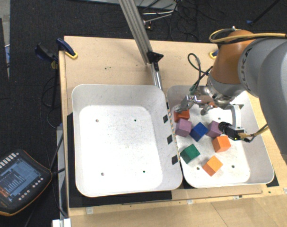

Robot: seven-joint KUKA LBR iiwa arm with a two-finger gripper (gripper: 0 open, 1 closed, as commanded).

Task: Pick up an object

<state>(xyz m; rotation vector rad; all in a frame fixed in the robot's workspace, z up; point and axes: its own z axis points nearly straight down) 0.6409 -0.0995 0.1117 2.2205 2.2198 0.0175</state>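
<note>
The right bin (pixel 257 173) holds several small blocks. A red-orange block (pixel 182 115) lies near its left wall, with a purple block (pixel 183 127) just below it. Further right come a blue block (pixel 198 131) and a second purple block (pixel 214 128). An orange block (pixel 221 144), a green block (pixel 190 152) and another orange block (pixel 212 165) lie lower down. My gripper (pixel 195 104) hangs over the upper part of this bin, just above and to the right of the red-orange block. It looks open, with bare bin floor between its fingers.
The left bin (pixel 117 136) sits beside the right one, their walls touching. A slanted metal pole (pixel 138 27) comes down to the bench at the back. A blue clamp (pixel 63 46) grips the far left corner. A teach pendant (pixel 13 181) lies off the bench at lower left.
</note>
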